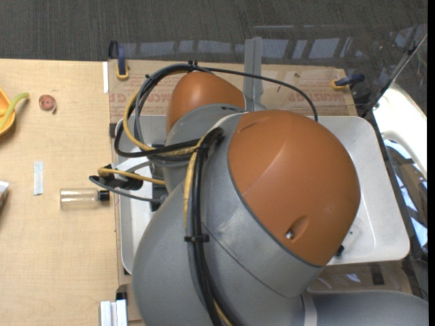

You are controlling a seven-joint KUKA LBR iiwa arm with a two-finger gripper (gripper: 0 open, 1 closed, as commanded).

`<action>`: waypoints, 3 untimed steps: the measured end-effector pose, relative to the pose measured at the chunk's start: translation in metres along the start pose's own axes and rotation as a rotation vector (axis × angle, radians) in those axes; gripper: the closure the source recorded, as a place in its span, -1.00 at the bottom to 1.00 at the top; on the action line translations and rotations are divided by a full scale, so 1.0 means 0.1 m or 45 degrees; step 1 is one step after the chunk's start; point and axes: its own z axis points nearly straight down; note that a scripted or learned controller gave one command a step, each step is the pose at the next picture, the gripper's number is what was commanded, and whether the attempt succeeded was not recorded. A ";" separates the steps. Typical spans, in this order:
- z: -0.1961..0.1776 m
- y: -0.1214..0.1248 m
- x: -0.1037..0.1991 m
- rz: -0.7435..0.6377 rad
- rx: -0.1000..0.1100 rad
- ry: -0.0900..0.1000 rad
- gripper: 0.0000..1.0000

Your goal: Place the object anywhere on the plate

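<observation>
The arm (pixel 272 209) covers most of the middle and lower frame: smooth grey casing with two glossy, rounded orange domes, the larger one at centre right and a smaller one behind it at upper centre. Black and yellow cables (pixel 146 151) loop off its left side in thin curves. The hand lies somewhere beneath this bulk, so I cannot tell its state, nor where the task's object or the plate sits. Behind the arm, a shallow white bin (pixel 380 182) with rounded corners and a matte plastic surface shows at the right, and another strip of white rim (pixel 122 229) shows at the left of the arm. Left of that stretches the pale wood-grain tabletop (pixel 61 263). On it lie a small clear cylindrical vial (pixel 83 197) with a dark cap on its side, a short pale strip (pixel 38 178), a small round reddish disc (pixel 46 102), and, at the frame's left edge, part of an orange piece with a green stem (pixel 8 112).
</observation>
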 end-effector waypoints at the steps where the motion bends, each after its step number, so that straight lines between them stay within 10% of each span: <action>1: -0.37 0.17 0.77 -0.278 -0.002 -0.001 1.00; 2: 0.01 -0.14 -0.74 -0.172 -0.002 -0.005 1.00; 3: 0.01 0.04 0.15 -0.142 0.001 -0.006 1.00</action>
